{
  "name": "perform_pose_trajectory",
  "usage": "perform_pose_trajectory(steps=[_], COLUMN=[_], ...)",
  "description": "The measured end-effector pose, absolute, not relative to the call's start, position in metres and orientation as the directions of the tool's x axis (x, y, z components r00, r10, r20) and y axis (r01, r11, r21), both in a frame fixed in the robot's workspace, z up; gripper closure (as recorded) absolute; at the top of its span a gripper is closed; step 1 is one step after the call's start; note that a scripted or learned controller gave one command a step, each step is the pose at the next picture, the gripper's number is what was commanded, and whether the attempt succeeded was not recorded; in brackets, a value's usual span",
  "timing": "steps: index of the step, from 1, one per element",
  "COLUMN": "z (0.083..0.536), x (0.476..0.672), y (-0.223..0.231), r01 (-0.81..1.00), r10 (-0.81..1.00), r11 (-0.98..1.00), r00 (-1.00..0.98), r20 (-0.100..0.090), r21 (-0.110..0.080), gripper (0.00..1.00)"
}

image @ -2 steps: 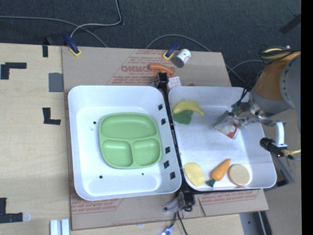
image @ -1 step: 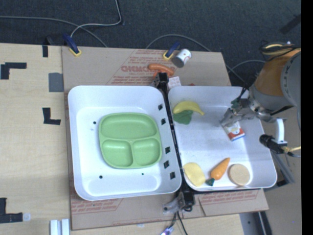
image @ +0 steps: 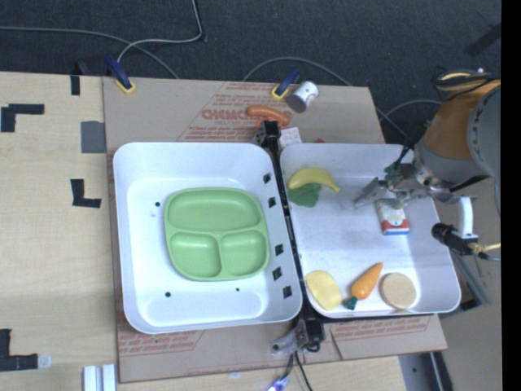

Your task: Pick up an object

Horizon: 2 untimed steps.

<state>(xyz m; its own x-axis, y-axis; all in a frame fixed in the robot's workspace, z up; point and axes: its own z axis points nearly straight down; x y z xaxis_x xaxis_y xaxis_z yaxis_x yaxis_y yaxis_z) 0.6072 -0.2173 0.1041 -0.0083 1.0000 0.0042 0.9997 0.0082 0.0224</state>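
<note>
The gripper [image: 376,191] spreads its fingers apart over the right bin [image: 423,255], a small carton [image: 393,217] just beside it. Nearer the camera lie a carrot [image: 368,280], yellow piece [image: 322,288] and round biscuit [image: 398,290]; a banana [image: 313,178] sits leftward. The left bin [image: 134,218] holds a green tray [image: 216,233].

We see a pale wooden bench [image: 49,243] marked with black tape, a brown cardboard sheet [image: 163,112] lying on it, and dark carpet [image: 326,23] beyond, crossed by a thin cable [image: 194,15].
</note>
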Motion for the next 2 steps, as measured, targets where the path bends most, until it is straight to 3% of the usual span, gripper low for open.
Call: perform_pose_trajectory(steps=[1,2], z=[0.105,0.115], x=[0.584,0.584], y=[-0.223,-0.223], r01=[1.000,1.000], r10=[1.000,1.000], r11=[0.002,0.003], r00=[-0.002,-0.003], r20=[-0.003,-0.004], r21=[0.007,0.008], gripper=[0.00,1.00])
